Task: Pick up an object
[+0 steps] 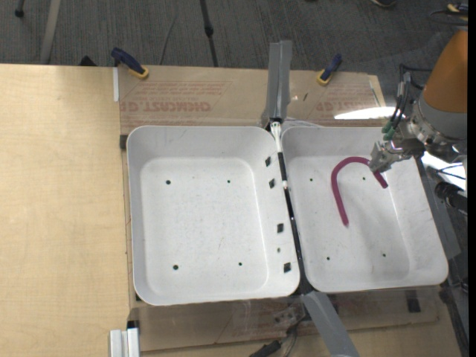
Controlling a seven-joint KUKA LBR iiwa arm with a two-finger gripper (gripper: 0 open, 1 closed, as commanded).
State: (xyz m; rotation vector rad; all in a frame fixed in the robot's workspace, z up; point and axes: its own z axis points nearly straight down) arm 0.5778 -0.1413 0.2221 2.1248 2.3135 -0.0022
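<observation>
A magenta hook-shaped strip (pixel 336 188) lies in the right bin (pixel 372 233). Its long leg points toward the bin's front, and its curved end bends to the right in the bin's back half. My gripper (pixel 385 157) hangs over the bin's back right part, right at the strip's short right end (pixel 381 181). From this angle I cannot see whether it touches the strip. The arm's orange band (pixel 450 73) rises at the right edge.
The left bin (pixel 201 214) sits beside the right one, with a row of black clips (pixel 282 207) along the seam between them. A grey metal bar (pixel 278 84) stands behind that seam. Two clamps (pixel 130 63) (pixel 329 67) hold the cardboard underlay at the back. Cables hang by the arm.
</observation>
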